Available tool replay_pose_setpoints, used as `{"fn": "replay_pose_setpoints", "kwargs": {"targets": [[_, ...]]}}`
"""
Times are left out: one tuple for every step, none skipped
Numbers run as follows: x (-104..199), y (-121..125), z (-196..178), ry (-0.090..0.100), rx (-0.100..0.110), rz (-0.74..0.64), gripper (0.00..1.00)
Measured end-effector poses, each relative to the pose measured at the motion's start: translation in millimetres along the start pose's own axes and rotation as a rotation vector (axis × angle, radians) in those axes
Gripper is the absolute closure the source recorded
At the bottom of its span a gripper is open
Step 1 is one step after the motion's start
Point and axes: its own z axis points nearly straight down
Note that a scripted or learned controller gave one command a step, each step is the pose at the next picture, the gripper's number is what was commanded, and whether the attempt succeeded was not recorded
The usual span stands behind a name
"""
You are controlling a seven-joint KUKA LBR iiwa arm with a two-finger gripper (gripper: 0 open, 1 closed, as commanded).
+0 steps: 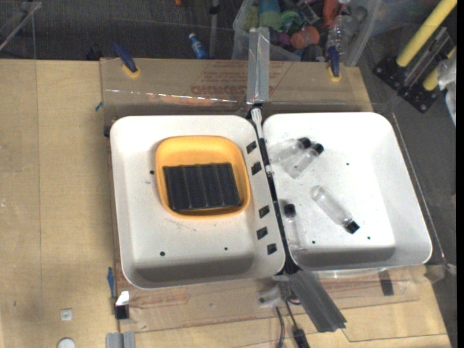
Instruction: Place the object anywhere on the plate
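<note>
An orange square plate (168, 153) sits in the left bin (138, 238). A black ribbed rectangular object (201, 186) lies flat on the plate and covers most of its middle. In the right bin (377, 151) lie clear plastic vials with black caps: one (333, 209) near the middle pointing down-right, another (303, 153) at the upper left, and a third (286, 212) against the divider.
A black-marked divider (262, 194) runs between the two bins. Behind the bench stands a clear tub (304, 13) of coloured toys. Yellow tubes (431, 24) lean at the back right. Bare wooden bench (51, 194) lies to the left.
</note>
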Motion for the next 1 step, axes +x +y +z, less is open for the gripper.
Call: {"fn": "replay_pose_setpoints", "kwargs": {"targets": [[0.1,0.1,0.5,-0.001,-0.002,-0.359,1.0]]}}
